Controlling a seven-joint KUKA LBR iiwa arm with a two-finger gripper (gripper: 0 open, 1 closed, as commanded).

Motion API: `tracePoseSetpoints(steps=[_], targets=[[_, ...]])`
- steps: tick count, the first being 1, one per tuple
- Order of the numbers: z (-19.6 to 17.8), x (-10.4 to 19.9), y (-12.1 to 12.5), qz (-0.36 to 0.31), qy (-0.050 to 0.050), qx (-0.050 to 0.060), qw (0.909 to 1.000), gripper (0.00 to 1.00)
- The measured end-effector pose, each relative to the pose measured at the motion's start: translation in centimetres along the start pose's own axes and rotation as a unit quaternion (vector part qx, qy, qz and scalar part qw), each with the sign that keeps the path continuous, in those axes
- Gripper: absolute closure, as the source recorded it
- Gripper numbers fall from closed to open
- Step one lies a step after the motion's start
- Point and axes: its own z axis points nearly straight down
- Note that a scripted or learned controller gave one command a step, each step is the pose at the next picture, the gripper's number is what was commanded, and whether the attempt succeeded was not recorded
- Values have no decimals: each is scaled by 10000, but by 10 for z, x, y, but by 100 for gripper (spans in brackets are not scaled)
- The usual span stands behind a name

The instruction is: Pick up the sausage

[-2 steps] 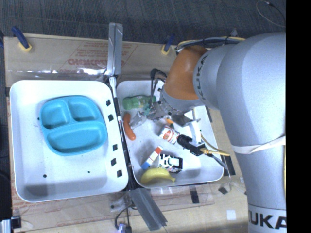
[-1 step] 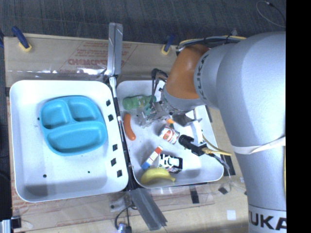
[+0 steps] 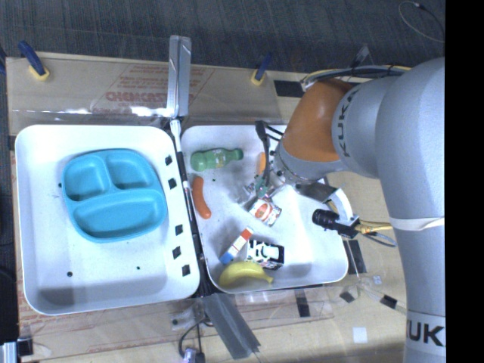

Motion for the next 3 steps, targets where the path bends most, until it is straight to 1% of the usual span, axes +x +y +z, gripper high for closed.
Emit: tracePoseSetpoints(steps=[1, 2, 3], targets=[[-55, 2, -40, -901, 3, 0, 9959, 100], [-55, 2, -40, -901, 3, 1, 9959, 0], [1, 55, -35, -1413, -4, -2, 9900, 0]])
